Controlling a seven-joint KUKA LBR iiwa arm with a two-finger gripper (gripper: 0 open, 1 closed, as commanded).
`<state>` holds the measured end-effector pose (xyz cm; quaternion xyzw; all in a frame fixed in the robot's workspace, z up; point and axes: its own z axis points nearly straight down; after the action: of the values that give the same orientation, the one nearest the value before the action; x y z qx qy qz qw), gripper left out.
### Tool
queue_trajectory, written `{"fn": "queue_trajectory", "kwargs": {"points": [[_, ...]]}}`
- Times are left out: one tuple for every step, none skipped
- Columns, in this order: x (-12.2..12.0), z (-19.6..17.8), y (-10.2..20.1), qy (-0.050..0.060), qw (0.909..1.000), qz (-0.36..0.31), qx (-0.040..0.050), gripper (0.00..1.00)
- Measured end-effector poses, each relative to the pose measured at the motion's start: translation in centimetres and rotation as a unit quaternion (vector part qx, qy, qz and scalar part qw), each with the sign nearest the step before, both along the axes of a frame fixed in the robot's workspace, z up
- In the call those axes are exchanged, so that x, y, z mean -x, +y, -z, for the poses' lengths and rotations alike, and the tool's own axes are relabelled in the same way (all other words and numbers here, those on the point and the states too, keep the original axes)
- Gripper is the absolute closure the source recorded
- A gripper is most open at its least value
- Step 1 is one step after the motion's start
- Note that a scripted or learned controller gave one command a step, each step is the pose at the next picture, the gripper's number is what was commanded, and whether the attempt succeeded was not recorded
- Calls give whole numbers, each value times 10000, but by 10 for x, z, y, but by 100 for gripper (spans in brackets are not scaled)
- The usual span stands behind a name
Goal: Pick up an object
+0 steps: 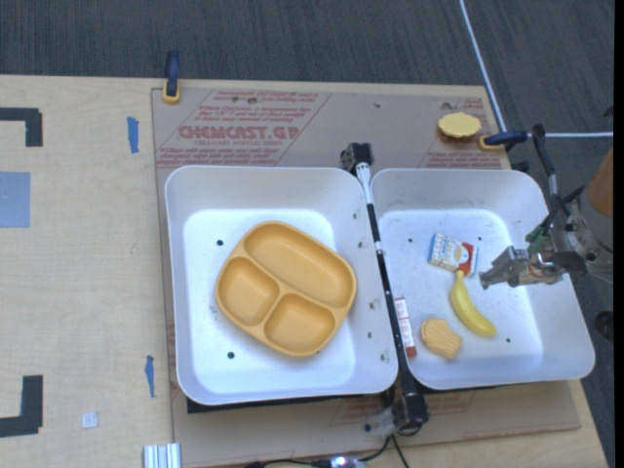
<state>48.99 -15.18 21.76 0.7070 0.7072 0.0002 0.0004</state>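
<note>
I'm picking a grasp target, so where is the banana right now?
In the camera view, the banana lies in the right bin, just below the small carton, above-right of the yellow corn piece, beside the gripper.

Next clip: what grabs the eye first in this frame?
The big yellow divided plate in the left bin stands out at once. In the right bin lie a banana, a small carton and a yellow corn piece, with the gripper just right of the banana's upper end.
</note>
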Motion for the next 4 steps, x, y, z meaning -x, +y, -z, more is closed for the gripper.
{"fn": "queue_trajectory", "kwargs": {"points": [[-34, 123, 5, -5, 10000, 2, 2, 0], [-34, 113, 5, -15, 10000, 3, 6, 100], [-18, 32, 81, -8, 10000, -11, -5, 100], [10, 0, 153, -3, 10000, -7, -5, 100]]}}
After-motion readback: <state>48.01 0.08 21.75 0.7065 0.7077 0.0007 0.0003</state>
